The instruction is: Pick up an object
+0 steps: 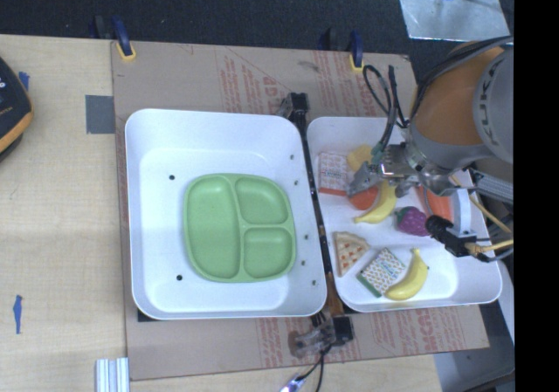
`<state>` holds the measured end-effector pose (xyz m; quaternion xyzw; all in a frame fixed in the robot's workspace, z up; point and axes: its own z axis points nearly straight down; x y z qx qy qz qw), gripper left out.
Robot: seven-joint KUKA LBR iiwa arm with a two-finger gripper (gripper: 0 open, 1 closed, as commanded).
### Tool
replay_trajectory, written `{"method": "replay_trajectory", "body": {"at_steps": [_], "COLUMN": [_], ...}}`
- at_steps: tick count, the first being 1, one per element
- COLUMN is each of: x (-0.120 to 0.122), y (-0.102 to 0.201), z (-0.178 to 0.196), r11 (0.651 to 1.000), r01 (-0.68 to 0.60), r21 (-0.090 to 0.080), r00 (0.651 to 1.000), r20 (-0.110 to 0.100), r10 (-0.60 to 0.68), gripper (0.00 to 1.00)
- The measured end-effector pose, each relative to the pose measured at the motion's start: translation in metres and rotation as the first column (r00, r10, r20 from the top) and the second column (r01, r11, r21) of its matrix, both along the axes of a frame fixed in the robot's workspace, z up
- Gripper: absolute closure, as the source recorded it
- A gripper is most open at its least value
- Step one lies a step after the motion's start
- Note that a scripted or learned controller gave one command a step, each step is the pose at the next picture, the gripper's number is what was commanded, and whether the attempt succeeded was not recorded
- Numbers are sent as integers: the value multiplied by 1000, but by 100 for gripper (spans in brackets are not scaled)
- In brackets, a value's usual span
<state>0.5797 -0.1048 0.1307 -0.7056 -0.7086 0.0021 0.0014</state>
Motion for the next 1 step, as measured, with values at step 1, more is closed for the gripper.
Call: {"method": "replay_trajectory", "body": {"at_steps": [1], "x": [14], "y": [9], "z": [-39], "r11": [1000], "r01": [0], "r21": [1], "r00": [1000], "r20": [-1], "r10": [0], "gripper": [0]}}
